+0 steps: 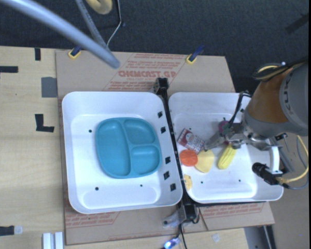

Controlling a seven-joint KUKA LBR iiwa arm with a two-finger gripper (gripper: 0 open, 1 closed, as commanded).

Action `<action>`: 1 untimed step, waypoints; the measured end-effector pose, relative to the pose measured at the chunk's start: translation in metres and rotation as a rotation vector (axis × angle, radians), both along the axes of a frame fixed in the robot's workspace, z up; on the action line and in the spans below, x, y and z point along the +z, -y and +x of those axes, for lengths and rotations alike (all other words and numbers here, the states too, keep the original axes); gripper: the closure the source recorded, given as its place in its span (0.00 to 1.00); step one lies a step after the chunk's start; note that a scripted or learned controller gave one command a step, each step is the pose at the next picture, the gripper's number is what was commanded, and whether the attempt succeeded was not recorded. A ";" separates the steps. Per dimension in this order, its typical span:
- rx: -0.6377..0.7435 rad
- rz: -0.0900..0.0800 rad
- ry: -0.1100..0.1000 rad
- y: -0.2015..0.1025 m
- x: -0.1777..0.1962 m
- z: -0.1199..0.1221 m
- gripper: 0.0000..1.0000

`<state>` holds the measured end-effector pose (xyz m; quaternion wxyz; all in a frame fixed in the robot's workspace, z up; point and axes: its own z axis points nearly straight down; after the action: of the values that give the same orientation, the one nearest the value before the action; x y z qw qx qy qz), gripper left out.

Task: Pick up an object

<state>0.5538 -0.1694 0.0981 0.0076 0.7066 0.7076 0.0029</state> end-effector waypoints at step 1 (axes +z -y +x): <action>0.002 0.000 0.003 -0.001 0.012 0.001 1.00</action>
<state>0.5552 -0.1685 0.1102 0.0088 0.7059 0.7083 0.0039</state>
